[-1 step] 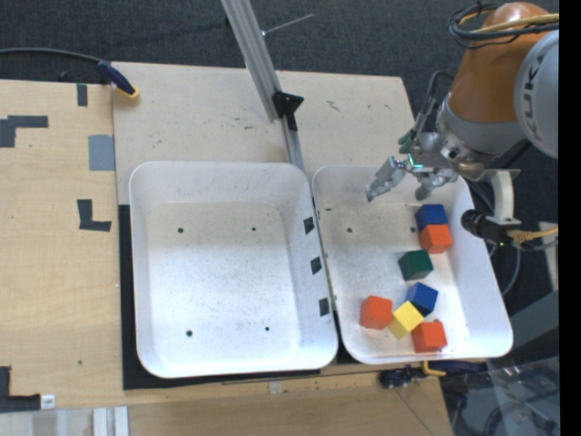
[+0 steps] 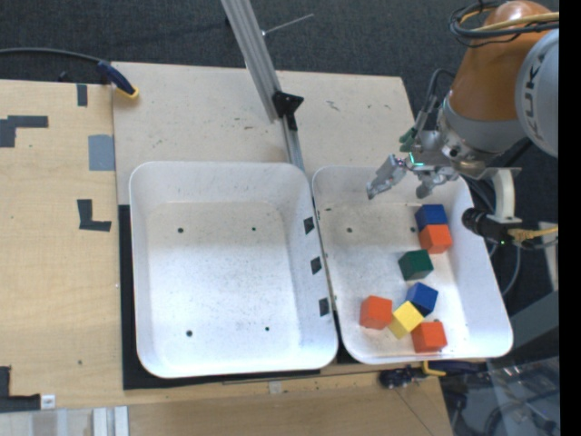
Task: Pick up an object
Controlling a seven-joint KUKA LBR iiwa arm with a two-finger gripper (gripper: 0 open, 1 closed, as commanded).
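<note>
Several small blocks lie in the right bin [image 2: 354, 252]. A blue block [image 2: 431, 214] touches an orange block [image 2: 437, 237] near the bin's far right side. Below them sits a green block [image 2: 416, 264]. At the near end a second blue block [image 2: 422, 296], an orange block [image 2: 376, 312], a yellow block [image 2: 407, 319] and another orange block [image 2: 428, 335] cluster together. My gripper [image 2: 402, 183] hovers over the far end of the right bin, up and left of the first blue block. It is open with nothing between its fingers.
The left bin [image 2: 227, 271] stands beside the right one, sharing a middle rim. A slanted metal rail [image 2: 259, 53] runs from the top down to the gap between the bins. A cable with a yellow-blue plug [image 2: 118, 80] lies on the bench at the far left.
</note>
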